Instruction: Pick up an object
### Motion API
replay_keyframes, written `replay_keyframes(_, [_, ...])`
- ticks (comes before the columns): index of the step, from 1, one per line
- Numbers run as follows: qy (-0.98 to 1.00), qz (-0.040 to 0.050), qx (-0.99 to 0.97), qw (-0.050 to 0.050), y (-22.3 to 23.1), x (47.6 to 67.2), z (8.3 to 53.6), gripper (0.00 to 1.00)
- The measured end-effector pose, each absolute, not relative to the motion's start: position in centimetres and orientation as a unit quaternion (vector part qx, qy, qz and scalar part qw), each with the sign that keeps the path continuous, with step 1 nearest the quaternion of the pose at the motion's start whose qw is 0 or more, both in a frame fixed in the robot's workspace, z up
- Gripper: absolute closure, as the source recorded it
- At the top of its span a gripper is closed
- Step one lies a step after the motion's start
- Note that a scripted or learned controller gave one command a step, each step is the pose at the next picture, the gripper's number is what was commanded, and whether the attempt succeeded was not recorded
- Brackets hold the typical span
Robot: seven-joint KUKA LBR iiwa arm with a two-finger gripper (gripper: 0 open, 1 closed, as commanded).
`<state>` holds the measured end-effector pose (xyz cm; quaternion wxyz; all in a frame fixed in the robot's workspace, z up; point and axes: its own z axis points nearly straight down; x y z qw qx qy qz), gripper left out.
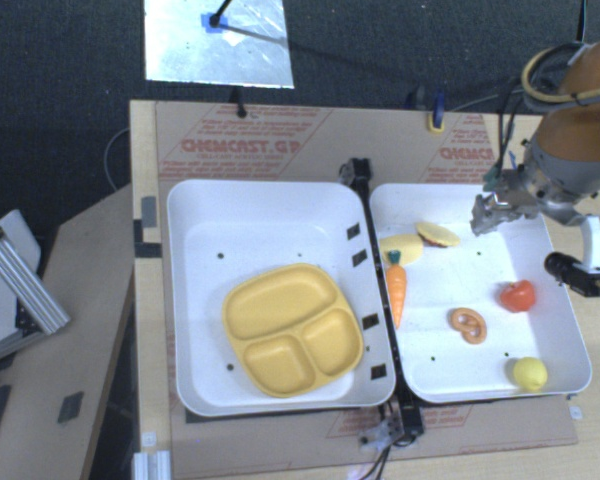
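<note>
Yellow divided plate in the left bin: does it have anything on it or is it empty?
Empty. The yellow divided plate shows three bare compartments; the carrot, pretzel, tomato and lemon lie in the right bin.

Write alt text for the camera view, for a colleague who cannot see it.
A grey and orange robot arm's gripper hangs over the far edge of the right bin, which holds a carrot, a pretzel, a tomato, a lemon and an apple slice. The left bin holds a yellow divided tray.

One fixed cam, overhead, slanted, both bins [280,198]
</note>
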<state>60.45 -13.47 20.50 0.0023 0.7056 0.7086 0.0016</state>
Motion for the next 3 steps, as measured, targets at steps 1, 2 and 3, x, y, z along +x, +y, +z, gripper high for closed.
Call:
replay_keyframes(1, [0.709, 0.002, 0.705, 0.003, -13.5, 60.1, 26.8, 1.0])
replay_keyframes(2, [0.71, 0.0003, 0.704, -0.001, -8.9, 58.6, 25.0, 1.0])
replay_keyframes(3, [0.71, 0.0003, 0.704, -0.001, -4.0, 56.7, 23.4, 1.0])
